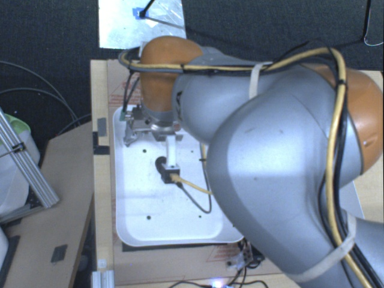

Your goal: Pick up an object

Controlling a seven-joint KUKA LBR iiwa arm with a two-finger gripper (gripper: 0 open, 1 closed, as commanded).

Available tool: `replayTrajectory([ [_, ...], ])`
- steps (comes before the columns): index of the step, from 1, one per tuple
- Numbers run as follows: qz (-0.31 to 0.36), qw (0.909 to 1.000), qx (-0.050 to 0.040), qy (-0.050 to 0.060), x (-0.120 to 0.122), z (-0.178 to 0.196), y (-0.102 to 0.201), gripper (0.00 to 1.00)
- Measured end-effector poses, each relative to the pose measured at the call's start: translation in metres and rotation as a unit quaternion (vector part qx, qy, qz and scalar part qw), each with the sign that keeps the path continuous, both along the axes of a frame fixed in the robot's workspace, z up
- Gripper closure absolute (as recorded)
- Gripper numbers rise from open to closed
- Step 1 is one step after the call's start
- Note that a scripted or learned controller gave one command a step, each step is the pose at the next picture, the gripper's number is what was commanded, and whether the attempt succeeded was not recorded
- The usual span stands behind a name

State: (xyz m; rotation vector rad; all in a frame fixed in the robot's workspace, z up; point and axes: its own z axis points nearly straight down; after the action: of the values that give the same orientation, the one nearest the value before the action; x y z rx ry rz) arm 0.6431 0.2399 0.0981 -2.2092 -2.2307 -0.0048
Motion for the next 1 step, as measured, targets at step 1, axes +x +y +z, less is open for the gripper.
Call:
replayTrajectory([
  [1, -0.007, 1.0000, -0.0022, -0.001, 0.0271, -0.0137, -0.0665, 0.00],
])
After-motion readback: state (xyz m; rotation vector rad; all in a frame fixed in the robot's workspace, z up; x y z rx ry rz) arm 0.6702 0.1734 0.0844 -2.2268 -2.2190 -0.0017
